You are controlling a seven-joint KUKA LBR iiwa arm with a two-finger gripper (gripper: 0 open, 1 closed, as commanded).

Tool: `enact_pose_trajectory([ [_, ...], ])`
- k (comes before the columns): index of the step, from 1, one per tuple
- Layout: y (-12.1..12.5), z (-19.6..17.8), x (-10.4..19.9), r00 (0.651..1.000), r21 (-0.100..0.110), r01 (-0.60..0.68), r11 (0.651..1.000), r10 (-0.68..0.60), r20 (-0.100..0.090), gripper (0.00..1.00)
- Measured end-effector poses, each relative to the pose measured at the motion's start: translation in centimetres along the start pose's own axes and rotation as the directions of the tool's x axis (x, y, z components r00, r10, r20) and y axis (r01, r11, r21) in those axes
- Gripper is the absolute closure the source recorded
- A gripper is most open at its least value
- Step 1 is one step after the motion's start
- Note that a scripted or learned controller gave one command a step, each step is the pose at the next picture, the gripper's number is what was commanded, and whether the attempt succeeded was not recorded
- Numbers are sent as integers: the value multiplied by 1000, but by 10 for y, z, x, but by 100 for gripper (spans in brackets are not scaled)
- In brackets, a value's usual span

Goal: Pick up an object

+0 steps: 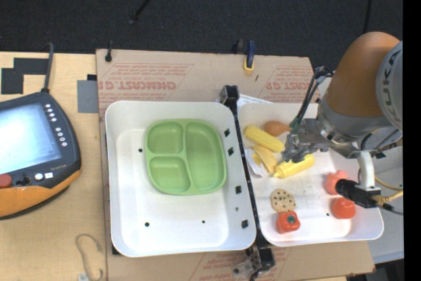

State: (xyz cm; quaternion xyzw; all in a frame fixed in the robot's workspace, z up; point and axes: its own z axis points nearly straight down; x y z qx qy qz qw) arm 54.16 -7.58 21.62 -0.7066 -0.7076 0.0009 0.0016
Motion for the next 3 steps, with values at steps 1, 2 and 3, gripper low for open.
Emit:
enact_pose_trajectory([
  [1,39,-7,16,1000,-2,0,1000,0,0,100],
  [2,57,-19,15,1000,-1,1,1000,-1,1,100],
  [3,51,0,12,1000,4,-1,1000,1,1,100],
])
